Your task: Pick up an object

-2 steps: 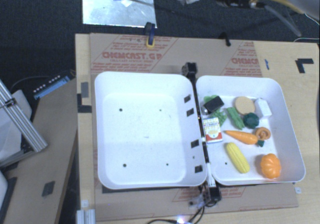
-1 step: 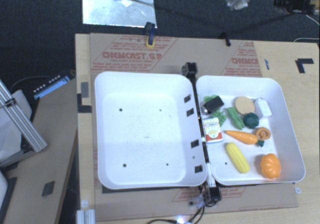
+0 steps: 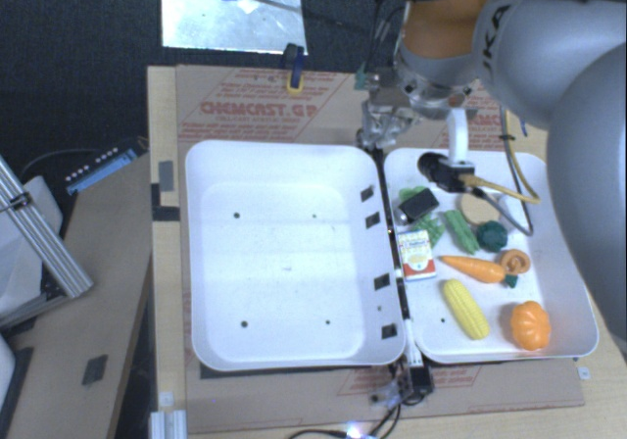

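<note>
Over the far rim where both shallow white plastic bins (image 3: 284, 182) meet hangs the pincer (image 3: 377, 133) — its state I cannot tell — while the long orange carrot (image 3: 473, 268) lies in the right bin.

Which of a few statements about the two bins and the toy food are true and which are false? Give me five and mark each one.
1. The carrot lies in the right bin. True.
2. The corn cob lies in the left bin. False: it is in the right bin, below the carrot in the picture.
3. The small orange pumpkin sits near the right bin's lower right corner. True.
4. The gripper hangs over the middle of the left bin. False: it is at the far edge, where the two bins meet.
5. The small red and white box lies close to the divide between the bins. True.
</note>
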You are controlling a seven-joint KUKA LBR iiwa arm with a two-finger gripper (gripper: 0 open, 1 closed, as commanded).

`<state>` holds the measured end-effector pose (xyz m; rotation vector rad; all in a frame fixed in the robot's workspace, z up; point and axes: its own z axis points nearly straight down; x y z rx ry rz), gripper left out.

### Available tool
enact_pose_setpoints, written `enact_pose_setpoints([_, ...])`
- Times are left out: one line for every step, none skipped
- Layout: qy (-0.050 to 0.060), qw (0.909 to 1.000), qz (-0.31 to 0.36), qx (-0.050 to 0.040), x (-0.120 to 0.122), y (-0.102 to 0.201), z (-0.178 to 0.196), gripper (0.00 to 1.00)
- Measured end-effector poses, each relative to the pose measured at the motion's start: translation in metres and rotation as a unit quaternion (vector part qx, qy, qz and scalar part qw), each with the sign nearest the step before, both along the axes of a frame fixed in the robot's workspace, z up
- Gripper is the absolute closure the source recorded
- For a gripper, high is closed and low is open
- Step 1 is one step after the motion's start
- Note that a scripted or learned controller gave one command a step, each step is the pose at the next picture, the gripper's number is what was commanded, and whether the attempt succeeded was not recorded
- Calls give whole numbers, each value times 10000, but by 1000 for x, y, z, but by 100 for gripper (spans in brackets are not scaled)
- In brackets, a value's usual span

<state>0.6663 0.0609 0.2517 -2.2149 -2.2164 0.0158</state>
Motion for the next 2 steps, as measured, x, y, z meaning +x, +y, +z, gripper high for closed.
enact_pose_setpoints([-113, 9999, 42, 24, 3, 78, 111, 100])
enact_pose_setpoints([-166, 9999, 34, 34, 1, 102, 286, 100])
